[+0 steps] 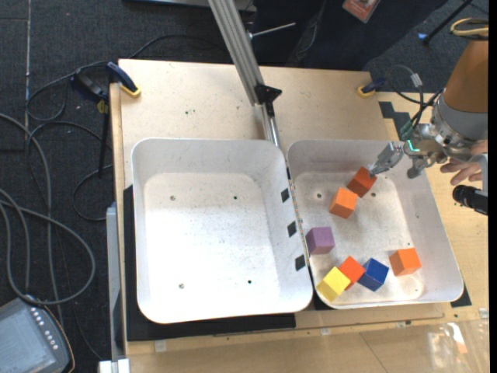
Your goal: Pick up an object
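The right bin (439,239) holds several small blocks. A red-brown block (361,182) lies near its far side, with an orange block (344,202) just in front of it. Further forward are a purple block (319,239), a yellow block (334,283), a red-orange block (352,269), a blue block (375,273) and another orange block (404,261). My gripper (400,164) hangs above the bin's far right part, open, with nothing between its fingers. Its left finger (385,161) points down toward the red-brown block, just up and right of it.
The left bin (147,208) sits beside the right one, their rims meeting at the middle. A slanted metal pole (237,37) ends at a bracket behind the bins. Clamps (124,80) hold the board's far corners. Cables lie on the floor to the left.
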You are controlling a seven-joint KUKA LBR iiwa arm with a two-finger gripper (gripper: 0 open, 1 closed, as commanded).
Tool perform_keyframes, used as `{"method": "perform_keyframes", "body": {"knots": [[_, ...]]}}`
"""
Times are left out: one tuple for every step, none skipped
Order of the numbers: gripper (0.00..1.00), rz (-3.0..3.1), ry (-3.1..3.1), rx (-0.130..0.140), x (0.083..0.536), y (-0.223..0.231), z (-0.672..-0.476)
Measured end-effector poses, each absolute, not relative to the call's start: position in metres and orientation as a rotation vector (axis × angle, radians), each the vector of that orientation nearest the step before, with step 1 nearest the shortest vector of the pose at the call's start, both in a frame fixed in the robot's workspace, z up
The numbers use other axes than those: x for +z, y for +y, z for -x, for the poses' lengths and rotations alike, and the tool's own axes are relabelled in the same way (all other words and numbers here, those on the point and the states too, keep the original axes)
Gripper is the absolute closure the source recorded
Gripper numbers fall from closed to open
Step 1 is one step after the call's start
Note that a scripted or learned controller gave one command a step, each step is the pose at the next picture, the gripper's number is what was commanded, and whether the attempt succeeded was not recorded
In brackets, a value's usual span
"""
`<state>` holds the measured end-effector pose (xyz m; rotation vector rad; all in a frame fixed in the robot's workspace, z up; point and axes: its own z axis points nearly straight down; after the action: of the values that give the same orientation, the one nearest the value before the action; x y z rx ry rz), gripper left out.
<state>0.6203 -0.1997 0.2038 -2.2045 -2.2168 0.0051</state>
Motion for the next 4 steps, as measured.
{"method": "perform_keyframes", "body": {"knots": [[0.0,2.217,-2.226,0.001,0.21,-0.203,-0.622],[0.0,2.215,-2.222,0.005,0.147,-0.202,-0.626],[0.0,2.222,-2.224,-0.001,0.096,-0.202,-0.627],[1.0,2.221,-2.226,-0.001,0.107,-0.202,-0.627]]}}
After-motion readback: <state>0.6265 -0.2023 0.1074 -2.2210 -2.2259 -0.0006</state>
